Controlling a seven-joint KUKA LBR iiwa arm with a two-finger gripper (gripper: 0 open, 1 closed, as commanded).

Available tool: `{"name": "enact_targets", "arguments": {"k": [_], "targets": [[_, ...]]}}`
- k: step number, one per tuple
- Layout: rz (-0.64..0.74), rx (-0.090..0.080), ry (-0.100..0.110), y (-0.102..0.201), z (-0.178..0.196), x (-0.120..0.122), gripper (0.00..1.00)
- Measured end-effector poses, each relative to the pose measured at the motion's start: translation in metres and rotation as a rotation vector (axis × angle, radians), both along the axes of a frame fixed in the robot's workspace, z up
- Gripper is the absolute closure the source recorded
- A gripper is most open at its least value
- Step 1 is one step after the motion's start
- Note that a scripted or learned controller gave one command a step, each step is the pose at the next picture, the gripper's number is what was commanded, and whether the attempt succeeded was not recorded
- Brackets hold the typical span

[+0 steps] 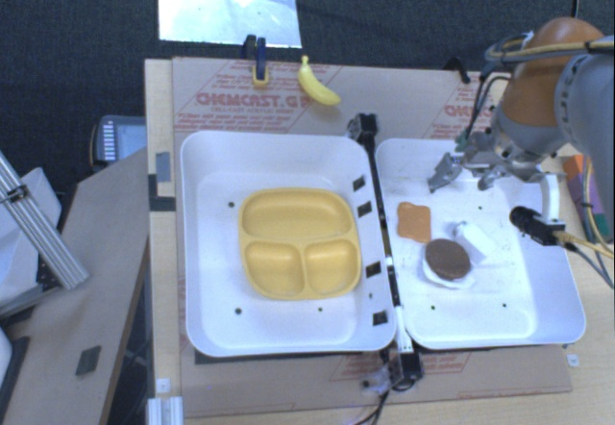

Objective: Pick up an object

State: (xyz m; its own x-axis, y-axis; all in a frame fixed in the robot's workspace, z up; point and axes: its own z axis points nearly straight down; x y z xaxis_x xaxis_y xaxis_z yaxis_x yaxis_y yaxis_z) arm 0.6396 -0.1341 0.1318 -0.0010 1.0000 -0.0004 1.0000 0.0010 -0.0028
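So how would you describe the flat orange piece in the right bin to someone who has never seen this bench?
Start at the right white bin, the one the arm reaches over. Near its left wall, beside the black divider between the bins, lies a small flat orange piece with rounded corners. Just below and to its right sit a brown disc and a white block; it alone is orange and square-ish.

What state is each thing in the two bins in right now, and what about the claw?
Yellow divided tray: lies flat in the left bin, compartments bare.
Orange flat piece: lies flat in the right bin.
Brown round piece: rests on a white disc.
Claw: open, above the right bin, holding nothing.
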Motion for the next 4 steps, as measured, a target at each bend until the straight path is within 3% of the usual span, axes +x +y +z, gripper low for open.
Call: {"name": "enact_targets", "arguments": {"k": [1,2,4], "targets": [[0.000,0.001,-0.001,0.001,-0.050,0.000,0.00],[0.001,-0.001,-0.008,0.000,-0.035,0.002,1.00],[0.004,-0.001,-0.011,0.007,0.092,0.003,1.00]]}}
